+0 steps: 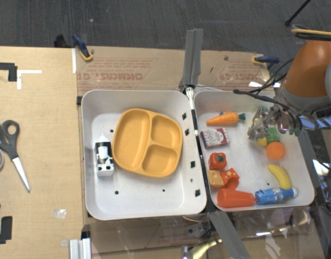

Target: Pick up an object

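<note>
The objects sit mostly in the right bin (303, 161); I see a yellow divided plate (147, 143) in the left bin (90, 161). My gripper (261, 125) hovers above the orange fruit (275, 150), near the carrot (223, 118); the banana (279, 175) lies below.

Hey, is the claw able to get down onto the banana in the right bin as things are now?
Probably yes. The banana lies apart from its neighbours on bare bin floor, nothing on top. The claw sits close by, over the same bin, above the orange ball.
</note>
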Motion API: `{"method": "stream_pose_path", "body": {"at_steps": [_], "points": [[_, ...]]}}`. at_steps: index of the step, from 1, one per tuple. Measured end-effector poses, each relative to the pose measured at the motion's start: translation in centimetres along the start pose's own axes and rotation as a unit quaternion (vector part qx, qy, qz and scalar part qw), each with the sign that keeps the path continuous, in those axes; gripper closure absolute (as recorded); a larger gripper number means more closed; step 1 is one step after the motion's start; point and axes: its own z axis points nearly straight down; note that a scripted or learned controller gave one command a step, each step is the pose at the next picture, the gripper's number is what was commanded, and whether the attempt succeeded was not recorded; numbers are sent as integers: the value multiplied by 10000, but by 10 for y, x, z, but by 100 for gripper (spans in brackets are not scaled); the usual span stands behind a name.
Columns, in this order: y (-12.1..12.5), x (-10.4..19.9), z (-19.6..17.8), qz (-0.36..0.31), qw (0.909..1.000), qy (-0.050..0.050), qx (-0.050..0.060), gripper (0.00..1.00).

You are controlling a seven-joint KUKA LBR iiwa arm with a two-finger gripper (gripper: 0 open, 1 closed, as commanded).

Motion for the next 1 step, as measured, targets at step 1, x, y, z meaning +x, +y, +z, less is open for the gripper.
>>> {"method": "stream_pose_path", "body": {"at_steps": [1], "points": [[0,0,0,1,10000,1,-2,0]]}}
